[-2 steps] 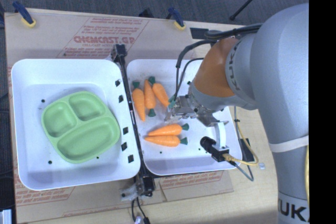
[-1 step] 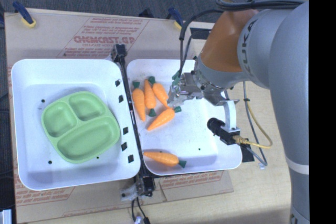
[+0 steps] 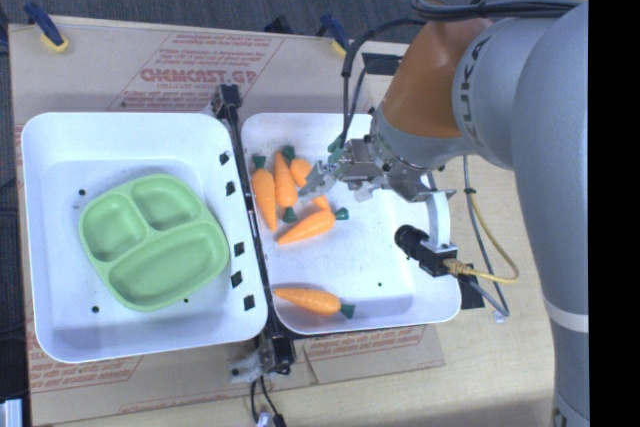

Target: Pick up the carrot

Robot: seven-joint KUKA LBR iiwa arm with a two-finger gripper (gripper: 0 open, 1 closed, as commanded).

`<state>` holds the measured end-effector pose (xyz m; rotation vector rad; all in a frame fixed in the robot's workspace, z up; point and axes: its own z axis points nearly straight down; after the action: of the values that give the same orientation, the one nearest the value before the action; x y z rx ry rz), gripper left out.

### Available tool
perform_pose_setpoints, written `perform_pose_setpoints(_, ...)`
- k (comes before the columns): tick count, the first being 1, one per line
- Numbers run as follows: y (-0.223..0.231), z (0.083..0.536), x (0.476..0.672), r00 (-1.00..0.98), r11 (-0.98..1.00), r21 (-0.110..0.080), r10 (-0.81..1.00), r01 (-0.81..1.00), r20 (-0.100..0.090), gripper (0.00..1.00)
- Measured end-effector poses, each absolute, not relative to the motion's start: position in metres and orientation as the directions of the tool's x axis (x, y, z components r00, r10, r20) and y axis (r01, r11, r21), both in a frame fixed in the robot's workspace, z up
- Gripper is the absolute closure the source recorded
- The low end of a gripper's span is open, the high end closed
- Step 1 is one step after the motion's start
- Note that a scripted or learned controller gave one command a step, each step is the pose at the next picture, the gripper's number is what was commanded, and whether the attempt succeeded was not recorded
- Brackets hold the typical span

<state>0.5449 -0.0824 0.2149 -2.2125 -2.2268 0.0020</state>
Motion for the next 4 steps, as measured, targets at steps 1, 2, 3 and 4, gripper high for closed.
perform_pose_setpoints(1, -0.098, 0.094, 0.576, -0.006, 0.006, -0.008, 1.000, 1.000, 0.001, 0.00)
perform_pose_setpoints(2, -0.097, 0.105, 0.578, -0.010, 0.010, -0.007, 1.000, 1.000, 0.001, 1.00)
perform_pose_setpoints(3, -0.087, 0.192, 0.583, -0.007, 0.007, -0.002, 1.000, 1.000, 0.001, 1.00)
perform_pose_setpoints(4, -0.087, 0.192, 0.583, -0.007, 0.007, -0.003, 1.000, 1.000, 0.001, 0.00)
